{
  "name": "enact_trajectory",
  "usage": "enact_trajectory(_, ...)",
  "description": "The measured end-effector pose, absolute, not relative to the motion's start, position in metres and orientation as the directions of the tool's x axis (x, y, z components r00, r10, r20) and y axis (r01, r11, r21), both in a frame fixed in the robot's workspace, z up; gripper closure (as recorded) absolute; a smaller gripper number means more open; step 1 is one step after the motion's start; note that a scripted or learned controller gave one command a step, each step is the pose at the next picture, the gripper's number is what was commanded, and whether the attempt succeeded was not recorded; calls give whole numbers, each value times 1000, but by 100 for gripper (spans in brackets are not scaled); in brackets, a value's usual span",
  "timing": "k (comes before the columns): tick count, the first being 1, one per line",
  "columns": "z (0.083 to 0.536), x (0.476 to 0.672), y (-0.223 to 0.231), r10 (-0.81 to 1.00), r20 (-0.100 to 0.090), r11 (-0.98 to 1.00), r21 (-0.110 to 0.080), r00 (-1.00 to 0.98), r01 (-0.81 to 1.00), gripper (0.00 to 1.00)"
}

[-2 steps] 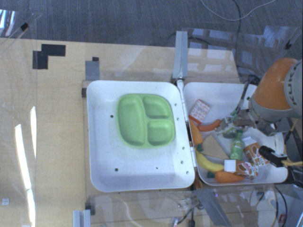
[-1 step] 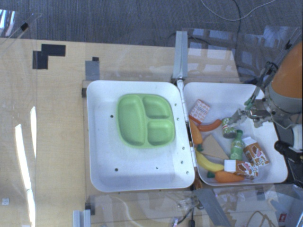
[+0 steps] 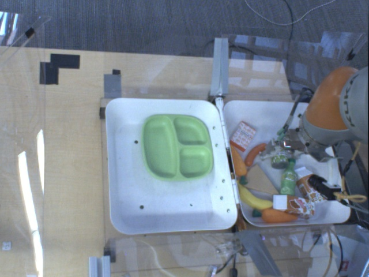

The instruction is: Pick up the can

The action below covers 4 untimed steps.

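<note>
Carrot [image 3: 277,215] and banana [image 3: 254,198] at right bin [image 3: 253,111] front wall; green bottle [image 3: 287,178] beside; can [image 3: 279,160] directly under gripper [image 3: 281,149], grip unclear; green tray [image 3: 176,146] in left bin [image 3: 124,212]

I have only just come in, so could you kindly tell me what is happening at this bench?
A grey KUKA arm with an orange band reaches in from the right, its pincer low over the right bin. That bin is crowded: a banana, a carrot, a green bottle and a red-and-white packet. The left bin holds a green divided tray. I see nothing lifted yet.
</note>
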State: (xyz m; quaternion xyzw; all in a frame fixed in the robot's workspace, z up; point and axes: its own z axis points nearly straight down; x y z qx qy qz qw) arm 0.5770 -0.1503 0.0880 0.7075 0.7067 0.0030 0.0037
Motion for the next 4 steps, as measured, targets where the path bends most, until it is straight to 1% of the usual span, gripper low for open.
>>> enact_trajectory(1,88,620,-118,1000,0,11,9,-11,1000,0)
enact_trajectory(2,90,607,-101,991,-9,134,13,-134,991,0)
enact_trajectory(3,89,581,-131,995,-2,102,10,-102,995,0)
enact_trajectory(4,100,583,-129,995,0,105,14,-105,994,100)
